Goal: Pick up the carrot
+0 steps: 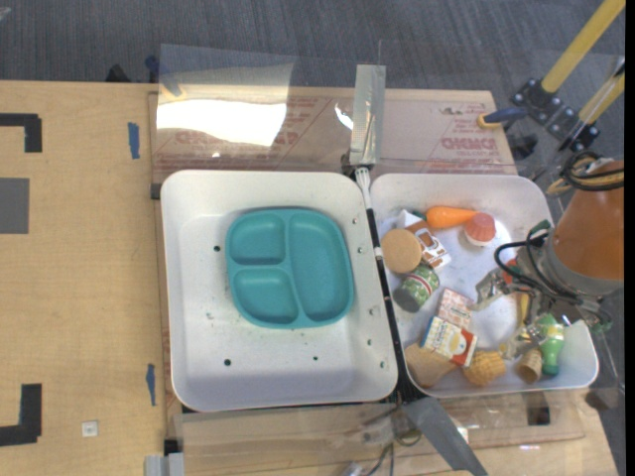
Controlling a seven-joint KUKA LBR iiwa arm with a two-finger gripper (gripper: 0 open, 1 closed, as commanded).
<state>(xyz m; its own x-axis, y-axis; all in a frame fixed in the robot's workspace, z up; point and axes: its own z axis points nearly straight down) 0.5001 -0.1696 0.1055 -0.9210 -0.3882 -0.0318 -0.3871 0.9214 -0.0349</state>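
Leftmost, the pale wooden surface (79, 266) carries two shallow white plastic bins side by side. Inside the left white bin (189, 365) lies a teal plastic plate with three compartments (291, 267), flat and roughly centred. Across the divider, the right white bin (575, 370) is cluttered with toy food: a round tan bun (403, 250) near its left wall, a green-labelled tin can (418, 286) just below it, a small red-and-white carton (448, 340) lower still, and a yellow corn cob (485, 367) near the front wall. The orange plastic carrot (451, 216) lies on its side near the back wall, untouched, just beside a small red round fruit (480, 228) to its right. Further right, the grey arm with an orange band (590, 236) reaches over the bin's right side; its gripper (516, 300) sits low among the items, well apart from the carrot, and I cannot tell whether the fingers are parted or closed.
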